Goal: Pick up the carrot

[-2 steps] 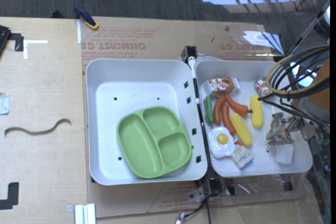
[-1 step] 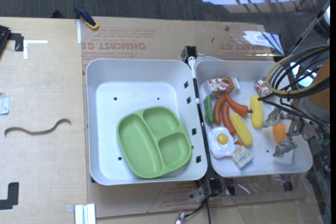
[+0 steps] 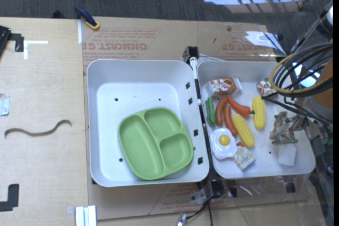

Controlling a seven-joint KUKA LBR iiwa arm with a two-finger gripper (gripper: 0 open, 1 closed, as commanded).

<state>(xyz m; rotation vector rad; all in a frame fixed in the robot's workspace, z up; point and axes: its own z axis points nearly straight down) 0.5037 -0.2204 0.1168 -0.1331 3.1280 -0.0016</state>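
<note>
i see the gripper [image 3: 284, 130] low by the right bin's [image 3: 265, 171] right wall, whether spread or closed i cannot tell; the carrot [image 3: 230, 121] lies mid-bin among crowded toy food.

Under my two bins lies a cardboard sheet [image 3: 139, 39] with red print. Above the left bin the big letters read, upside down from this view, roughly "CHEMCAST GP", with finer red lines below too small to read. More red print shows at the sheet's front edge [image 3: 177, 199], unreadable. A packet [image 3: 223, 85] in the right bin bears a blurred printed wrapper.
</note>
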